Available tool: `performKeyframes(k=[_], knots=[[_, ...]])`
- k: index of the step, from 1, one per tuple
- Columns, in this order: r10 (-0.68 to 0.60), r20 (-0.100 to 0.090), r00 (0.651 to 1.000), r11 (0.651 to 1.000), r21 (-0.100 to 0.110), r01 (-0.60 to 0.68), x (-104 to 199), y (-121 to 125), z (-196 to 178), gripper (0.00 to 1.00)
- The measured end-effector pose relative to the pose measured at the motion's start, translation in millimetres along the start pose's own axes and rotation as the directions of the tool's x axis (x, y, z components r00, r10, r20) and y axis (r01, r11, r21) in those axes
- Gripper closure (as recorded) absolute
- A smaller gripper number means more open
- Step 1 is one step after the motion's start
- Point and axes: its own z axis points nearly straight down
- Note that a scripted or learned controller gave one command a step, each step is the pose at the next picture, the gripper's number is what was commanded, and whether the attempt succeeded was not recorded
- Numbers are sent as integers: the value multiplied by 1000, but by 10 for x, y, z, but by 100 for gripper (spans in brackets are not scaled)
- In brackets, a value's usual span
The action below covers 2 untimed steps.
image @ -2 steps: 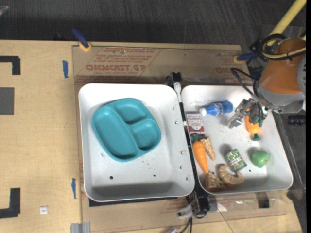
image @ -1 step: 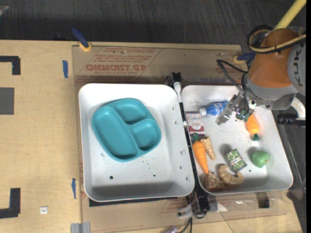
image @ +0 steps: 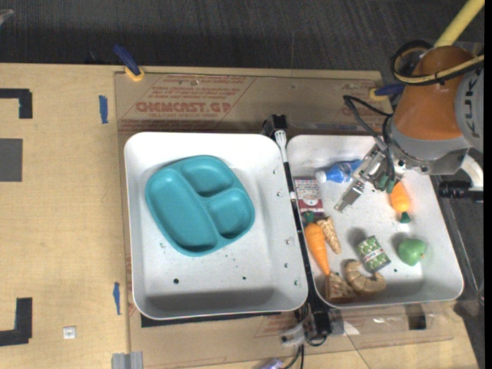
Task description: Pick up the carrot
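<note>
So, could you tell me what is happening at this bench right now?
A grey arm reaches into the right bin, its gripper hovering over the bin's upper middle with nothing between its fingers. The carrot lies untouched by the bin's left wall, below the gripper. In the left bin sits a teal divided plate.

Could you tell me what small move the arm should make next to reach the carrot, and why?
Probably shift the gripper down-left in the camera view. It hovers over bare floor of the right-hand white bin, and nothing shows between its fingers. The long orange carrot lies apart, near that bin's left wall, beside a tan speckled piece that a careless descent might catch.
</note>
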Motion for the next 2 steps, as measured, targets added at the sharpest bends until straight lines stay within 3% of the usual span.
performKeyframes(k=[1,2], knots=[[-95,-5,995,995,-1,95,-812,-363,415,0],[-251,0,968,968,1,251,-588,-668,542,0]])
